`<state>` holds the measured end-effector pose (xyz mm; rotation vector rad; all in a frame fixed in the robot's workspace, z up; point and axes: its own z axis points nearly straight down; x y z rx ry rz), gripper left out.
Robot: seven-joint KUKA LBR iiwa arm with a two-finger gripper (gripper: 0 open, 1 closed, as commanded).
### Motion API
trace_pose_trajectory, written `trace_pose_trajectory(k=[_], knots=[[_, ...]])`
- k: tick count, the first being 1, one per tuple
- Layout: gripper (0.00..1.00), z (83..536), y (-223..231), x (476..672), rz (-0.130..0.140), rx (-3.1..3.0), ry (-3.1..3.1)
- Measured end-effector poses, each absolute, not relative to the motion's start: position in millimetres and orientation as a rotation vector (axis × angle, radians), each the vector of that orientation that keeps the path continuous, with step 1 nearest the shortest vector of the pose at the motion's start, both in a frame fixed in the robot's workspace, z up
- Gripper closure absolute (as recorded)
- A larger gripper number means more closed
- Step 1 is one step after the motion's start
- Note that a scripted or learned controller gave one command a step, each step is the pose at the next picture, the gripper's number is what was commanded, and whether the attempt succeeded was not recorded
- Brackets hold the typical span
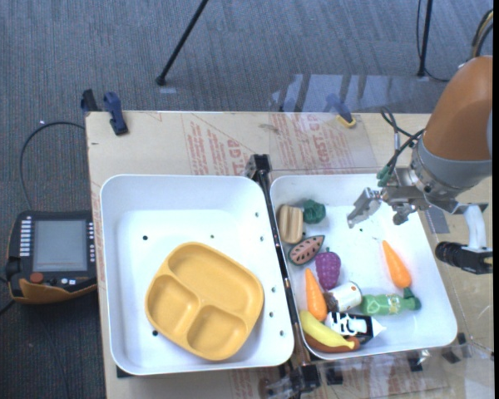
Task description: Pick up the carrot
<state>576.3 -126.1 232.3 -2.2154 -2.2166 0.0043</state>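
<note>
my claw (381,206) hovers spread and holding nothing over the right bin (437,302), in the approach step. a carrot (396,263) lies just below it near the bin's right wall; another carrot (314,295) sits mid-bin by the grapes (328,267). next i judge: drop over one and close.

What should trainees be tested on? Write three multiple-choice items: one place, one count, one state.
1. The yellow three-compartment plastic tray lies in: A the left white bin; B the right white bin; C neither.
2. Orange carrot-shaped toys in the right bin: A one; B two; C four.
3. The carrot nearest the grey two-finger gripper: A lies on the bin floor; B hangs from it; C lies on the tray.
Key: A, it sits inside that bin; B, two orange tapers show; A, it lies flat, untouched.
</note>
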Motion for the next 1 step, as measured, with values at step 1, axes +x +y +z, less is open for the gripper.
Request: trace_pose_trajectory(k=[1], knots=[[0.0, 157.2, -215.5, 557.6, 0.011, -2.09, -2.33]])
